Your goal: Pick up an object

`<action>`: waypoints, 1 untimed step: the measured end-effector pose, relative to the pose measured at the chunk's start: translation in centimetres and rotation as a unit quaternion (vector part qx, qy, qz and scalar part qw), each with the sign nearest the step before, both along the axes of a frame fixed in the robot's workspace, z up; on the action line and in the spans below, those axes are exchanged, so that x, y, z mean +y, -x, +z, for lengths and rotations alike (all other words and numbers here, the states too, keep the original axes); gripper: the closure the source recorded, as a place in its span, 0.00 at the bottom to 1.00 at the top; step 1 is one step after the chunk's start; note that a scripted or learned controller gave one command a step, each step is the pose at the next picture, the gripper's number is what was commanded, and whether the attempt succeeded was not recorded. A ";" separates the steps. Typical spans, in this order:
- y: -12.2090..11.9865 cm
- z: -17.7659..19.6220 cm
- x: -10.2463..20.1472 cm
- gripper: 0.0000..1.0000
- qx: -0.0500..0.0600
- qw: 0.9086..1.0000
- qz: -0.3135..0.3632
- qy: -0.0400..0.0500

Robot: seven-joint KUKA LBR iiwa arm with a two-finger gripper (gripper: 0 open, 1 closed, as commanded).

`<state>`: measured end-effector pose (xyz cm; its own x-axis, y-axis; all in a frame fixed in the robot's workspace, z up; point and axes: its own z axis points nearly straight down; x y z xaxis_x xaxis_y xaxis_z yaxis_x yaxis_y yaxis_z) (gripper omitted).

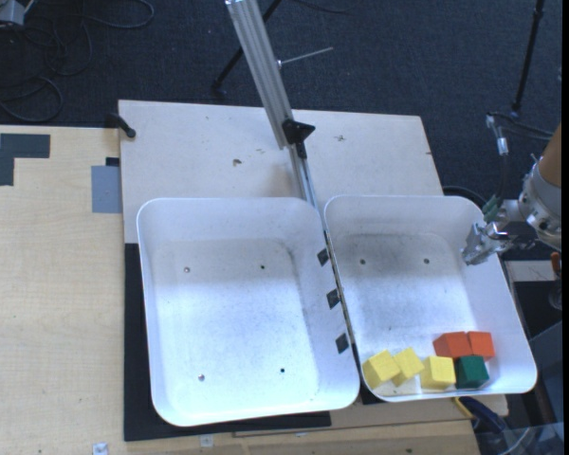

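Several small blocks lie bunched in the near right corner of the right bin (398, 226): two yellow blocks (382, 367) (409, 362) on the left, a third yellow block (441, 372), an orange block (451, 345), a second orange block (480, 343) and a green block (471, 372). My gripper (477, 246) hangs over the right rim of that bin, well behind the blocks and apart from them. Nothing shows between its fingers.
The left bin (161, 245) stands beside the right one, with black clips (333, 298) along the shared edge. A slanted aluminium rail (266, 74) rises behind the bins. Pale bench boards lie to the left and behind.
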<state>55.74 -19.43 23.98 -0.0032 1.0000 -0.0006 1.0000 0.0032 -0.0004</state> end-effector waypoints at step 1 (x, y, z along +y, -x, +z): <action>2.8 -14.5 6.3 1.00 0.006 1.000 0.000 -0.003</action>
<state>52.98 -13.09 9.48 -0.0032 1.0000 0.0051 0.9999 0.0033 -0.0117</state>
